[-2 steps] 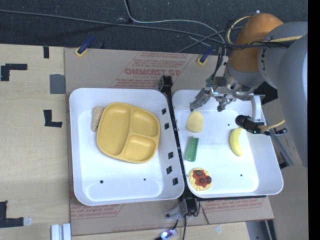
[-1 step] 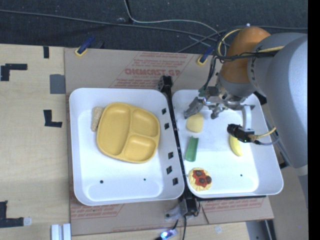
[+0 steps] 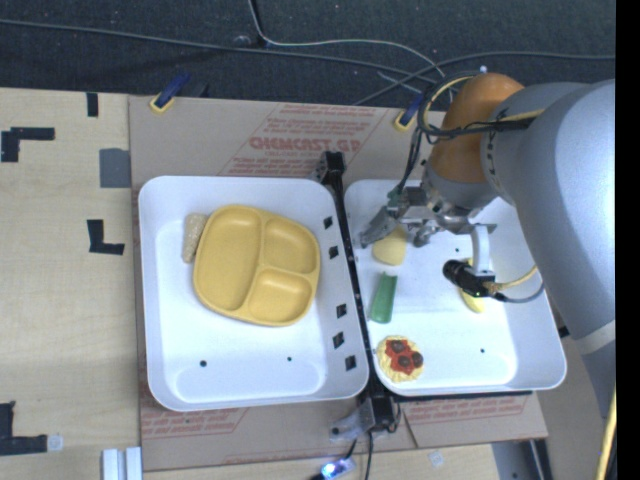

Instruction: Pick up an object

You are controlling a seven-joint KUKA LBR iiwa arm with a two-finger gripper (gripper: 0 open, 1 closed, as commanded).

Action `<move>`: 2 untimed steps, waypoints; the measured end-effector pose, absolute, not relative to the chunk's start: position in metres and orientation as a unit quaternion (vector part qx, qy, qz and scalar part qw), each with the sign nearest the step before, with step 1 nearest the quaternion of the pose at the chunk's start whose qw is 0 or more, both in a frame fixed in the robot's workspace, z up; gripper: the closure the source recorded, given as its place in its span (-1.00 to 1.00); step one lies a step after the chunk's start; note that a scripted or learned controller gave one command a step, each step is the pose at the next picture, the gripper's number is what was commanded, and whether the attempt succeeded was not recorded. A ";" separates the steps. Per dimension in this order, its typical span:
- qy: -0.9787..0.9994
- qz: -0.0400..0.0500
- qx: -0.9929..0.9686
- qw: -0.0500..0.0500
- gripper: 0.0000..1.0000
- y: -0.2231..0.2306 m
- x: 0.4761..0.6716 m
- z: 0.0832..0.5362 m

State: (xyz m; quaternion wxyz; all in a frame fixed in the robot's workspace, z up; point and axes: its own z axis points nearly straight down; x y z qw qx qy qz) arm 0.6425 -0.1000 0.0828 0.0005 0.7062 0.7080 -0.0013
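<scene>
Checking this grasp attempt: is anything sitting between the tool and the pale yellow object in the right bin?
Nothing visible: the tool is directly above the pale yellow object. The green piece lies just below it, apart.

Even overhead light falls on the bench, the two white bins bright and close to washed out, with soft shadows along their inner walls. The dark floor above stays dim. The grey arm looms slightly soft; fine detail is grainy throughout.
</scene>
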 end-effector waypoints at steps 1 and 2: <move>0.708 -0.001 0.706 0.001 1.00 -0.100 0.643 0.095; 0.708 0.001 0.706 0.001 1.00 -0.104 0.649 0.140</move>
